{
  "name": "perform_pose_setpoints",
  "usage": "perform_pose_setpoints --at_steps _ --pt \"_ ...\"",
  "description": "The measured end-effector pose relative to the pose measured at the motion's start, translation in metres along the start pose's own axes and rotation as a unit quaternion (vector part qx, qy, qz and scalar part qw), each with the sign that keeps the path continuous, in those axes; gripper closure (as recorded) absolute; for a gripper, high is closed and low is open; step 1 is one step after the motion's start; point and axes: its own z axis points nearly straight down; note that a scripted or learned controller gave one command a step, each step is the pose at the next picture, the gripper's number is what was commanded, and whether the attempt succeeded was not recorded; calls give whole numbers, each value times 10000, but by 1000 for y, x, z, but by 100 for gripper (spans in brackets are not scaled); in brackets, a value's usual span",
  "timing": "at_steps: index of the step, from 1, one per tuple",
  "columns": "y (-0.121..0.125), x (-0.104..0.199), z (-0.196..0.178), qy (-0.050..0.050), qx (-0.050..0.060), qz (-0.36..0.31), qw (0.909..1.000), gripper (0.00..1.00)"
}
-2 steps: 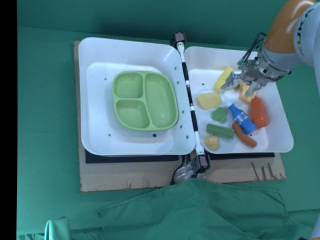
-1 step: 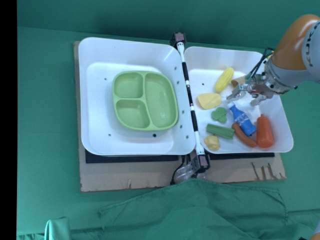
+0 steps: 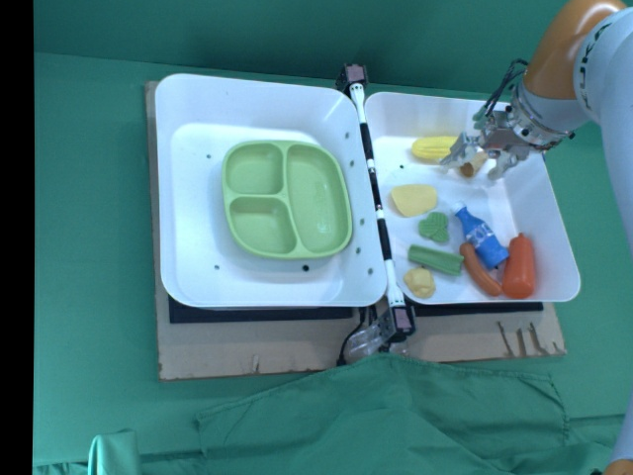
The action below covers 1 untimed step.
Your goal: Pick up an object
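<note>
My gripper (image 3: 479,160) hangs over the far part of the right bin (image 3: 549,206), and it is open. A small tan object (image 3: 472,165) lies in the gap between the fingers, low near their tips; I cannot tell whether they touch it. A yellow corn cob (image 3: 434,147) lies just left of the gripper. Nearer the camera in the same bin are a pale yellow piece (image 3: 413,200), a green broccoli (image 3: 433,228), a blue bottle (image 3: 480,236), a green cucumber (image 3: 435,258), a small yellow item (image 3: 419,282), an orange sausage (image 3: 481,270) and a red-orange bottle (image 3: 518,265).
The left bin (image 3: 188,137) holds a light green divided plate (image 3: 287,198). A divider rail (image 3: 374,191) runs between the bins. Green cloth (image 3: 396,414) is bunched at the front of the bench. The arm enters from the upper right.
</note>
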Motion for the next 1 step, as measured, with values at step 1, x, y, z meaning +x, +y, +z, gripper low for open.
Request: perform_pose_setpoints --at_steps 1 --pt "1 -1 -15 -15 -45 20 10000 100"
